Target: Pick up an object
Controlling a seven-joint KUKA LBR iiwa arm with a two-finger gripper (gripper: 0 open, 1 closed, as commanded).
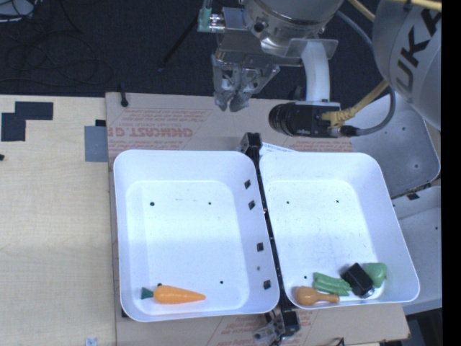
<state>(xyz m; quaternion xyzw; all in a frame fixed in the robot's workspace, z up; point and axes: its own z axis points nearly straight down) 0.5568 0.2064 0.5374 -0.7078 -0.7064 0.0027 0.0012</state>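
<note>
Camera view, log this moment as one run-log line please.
claw: above bench behind bins, holding nothing | carrot: left bin, near edge | black block, green pieces, tan piece: right bin, near corner

A carrot (178, 294) lies flat along the left bin's (130, 171) near edge, tip pointing right. In the right bin's (389, 193) near right corner, 4 items cluster: tan piece (314, 296), green pod (331, 284), black block (358, 279), green lump (377, 271).

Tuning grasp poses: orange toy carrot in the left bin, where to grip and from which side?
Grip the orange plastic toy carrot across its thick middle, near the green stem end, coming straight down. It lies flat, roughly along the white left bin's near wall, tapering rightward; the thin tip would probably slip.
</note>
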